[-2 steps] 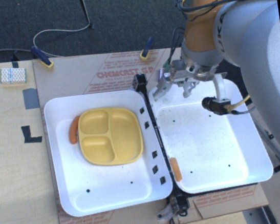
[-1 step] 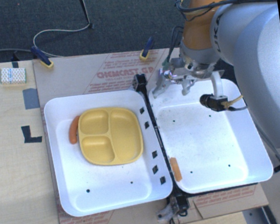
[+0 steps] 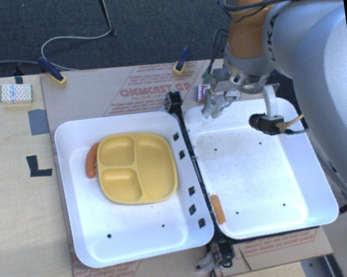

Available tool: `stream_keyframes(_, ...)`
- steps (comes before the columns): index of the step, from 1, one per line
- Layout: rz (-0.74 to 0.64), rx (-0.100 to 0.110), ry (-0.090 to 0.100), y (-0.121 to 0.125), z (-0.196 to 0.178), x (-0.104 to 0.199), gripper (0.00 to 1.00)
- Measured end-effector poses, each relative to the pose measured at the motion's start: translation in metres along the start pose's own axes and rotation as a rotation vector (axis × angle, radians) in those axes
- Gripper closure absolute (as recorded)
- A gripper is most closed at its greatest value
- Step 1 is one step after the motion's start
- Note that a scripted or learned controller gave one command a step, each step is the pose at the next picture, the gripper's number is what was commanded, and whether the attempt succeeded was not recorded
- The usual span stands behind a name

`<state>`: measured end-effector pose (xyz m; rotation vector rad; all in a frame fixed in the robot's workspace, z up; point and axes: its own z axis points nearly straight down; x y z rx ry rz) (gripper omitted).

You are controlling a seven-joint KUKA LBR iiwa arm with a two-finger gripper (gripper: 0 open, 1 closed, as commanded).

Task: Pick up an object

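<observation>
**Two bins, one gripper parked at the far edge of the right bin**

Two shallow white bins were seen side by side on the bench, and the right bin (image 3: 262,173) was taken as the landmark. The gripper (image 3: 215,106) was found at that bin's far left corner, just above the rim, with the grey arm and its orange band rising behind it. Whether the gripper was spread or closed could not be told, since it was small and blurred against the rim; nothing could be made out in its hold.

Three candidate objects were noted. A small orange carrot-like piece (image 3: 217,208) lay at the right bin's near left edge, against the divider between the bins, its long axis running roughly along that divider. In the left bin (image 3: 86,243), a yellow divided plate (image 3: 137,168) lay flat, and an orange sausage-shaped piece (image 3: 90,161) lay touching the plate's side farthest from the right bin, its long axis also running near to far.

The carrot-like piece was judged the nearest target: it lay toward the near side of the bin from the gripper, down the same left wall. A closing direction across the piece's short width was judged necessary, and the wall beside it was considered a likely obstruction. The task was judged not yet begun.
</observation>
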<state>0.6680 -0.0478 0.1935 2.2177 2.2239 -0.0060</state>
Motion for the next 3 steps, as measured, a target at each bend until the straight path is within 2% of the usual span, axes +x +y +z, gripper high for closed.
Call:
stream_keyframes(1,0.0,0.0,-0.001,-0.0001,0.0001,-0.0002,0.0)
stream_keyframes(2,-0.001,0.001,-0.001,0.0,-0.0095,0.0001,1.0)
stream_keyframes(3,-0.001,0.001,-0.002,0.0,-0.0093,0.0,0.0)
